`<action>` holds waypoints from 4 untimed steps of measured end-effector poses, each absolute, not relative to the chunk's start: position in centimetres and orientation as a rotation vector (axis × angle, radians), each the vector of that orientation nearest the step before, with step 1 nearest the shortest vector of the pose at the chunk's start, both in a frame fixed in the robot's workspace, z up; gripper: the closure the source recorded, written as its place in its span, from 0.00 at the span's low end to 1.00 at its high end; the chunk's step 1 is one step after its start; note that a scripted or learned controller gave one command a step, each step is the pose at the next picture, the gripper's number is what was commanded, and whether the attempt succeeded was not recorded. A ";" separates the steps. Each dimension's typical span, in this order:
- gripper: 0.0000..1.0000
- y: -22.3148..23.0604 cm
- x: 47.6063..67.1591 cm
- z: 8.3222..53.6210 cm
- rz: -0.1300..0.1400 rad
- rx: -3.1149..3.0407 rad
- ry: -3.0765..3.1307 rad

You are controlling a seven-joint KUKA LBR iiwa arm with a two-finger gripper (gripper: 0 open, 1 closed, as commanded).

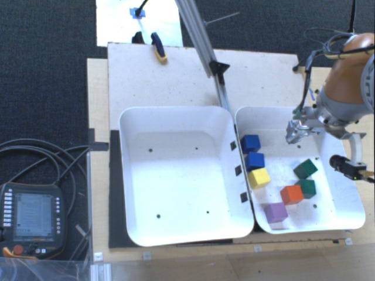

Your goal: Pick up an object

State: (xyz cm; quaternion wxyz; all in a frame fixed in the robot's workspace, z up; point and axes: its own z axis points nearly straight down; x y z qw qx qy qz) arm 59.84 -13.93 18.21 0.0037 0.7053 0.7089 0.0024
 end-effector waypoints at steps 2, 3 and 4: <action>1.00 -13.8 60.0 25.6 0.005 2.213 2.224; 1.00 -8.3 59.7 24.4 0.003 2.211 2.233; 1.00 -3.0 58.6 23.5 0.002 2.212 2.234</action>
